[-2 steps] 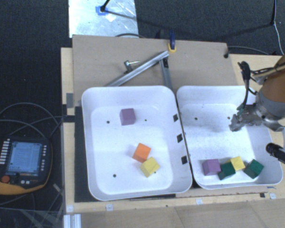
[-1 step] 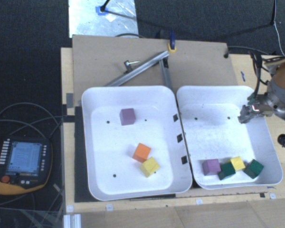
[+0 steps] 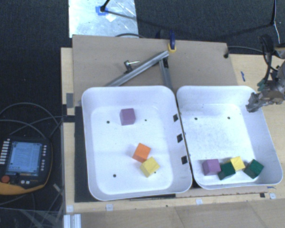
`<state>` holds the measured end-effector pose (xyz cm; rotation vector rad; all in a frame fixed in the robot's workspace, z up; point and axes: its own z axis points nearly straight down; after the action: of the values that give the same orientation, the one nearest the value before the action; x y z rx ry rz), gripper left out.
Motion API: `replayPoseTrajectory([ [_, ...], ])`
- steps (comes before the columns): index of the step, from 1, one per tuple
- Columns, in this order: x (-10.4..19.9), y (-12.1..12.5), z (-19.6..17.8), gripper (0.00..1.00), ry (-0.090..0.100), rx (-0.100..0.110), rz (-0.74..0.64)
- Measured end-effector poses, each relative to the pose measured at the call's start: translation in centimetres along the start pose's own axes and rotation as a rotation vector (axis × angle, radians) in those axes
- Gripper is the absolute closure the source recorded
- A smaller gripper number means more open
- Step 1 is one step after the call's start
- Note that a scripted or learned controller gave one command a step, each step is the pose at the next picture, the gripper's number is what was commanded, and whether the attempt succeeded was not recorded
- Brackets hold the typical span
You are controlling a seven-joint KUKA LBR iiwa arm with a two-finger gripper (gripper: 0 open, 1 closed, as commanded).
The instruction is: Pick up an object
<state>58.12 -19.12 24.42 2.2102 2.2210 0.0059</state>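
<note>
One fixed camera looked down at a slant from high above the tabletop [image 3: 199, 56], far enough to take in both white bins [image 3: 92, 141] wholly; the arm [image 3: 282, 87] entered at 3 o'clock.

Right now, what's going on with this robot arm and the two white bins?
The grey robot arm's gripper sits over the right edge of the right white bin, with nothing visibly held. That bin holds a purple cube, two dark green cubes and a small yellow cube along its near edge. The left white bin holds a purple block, an orange block and a yellow block. No pick has happened yet.
</note>
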Motion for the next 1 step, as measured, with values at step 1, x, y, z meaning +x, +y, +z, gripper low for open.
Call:
replayPoseTrajectory([
  [1,-0.02,0.14,-1.76,1.0,0.001,0.003,0.0],
])
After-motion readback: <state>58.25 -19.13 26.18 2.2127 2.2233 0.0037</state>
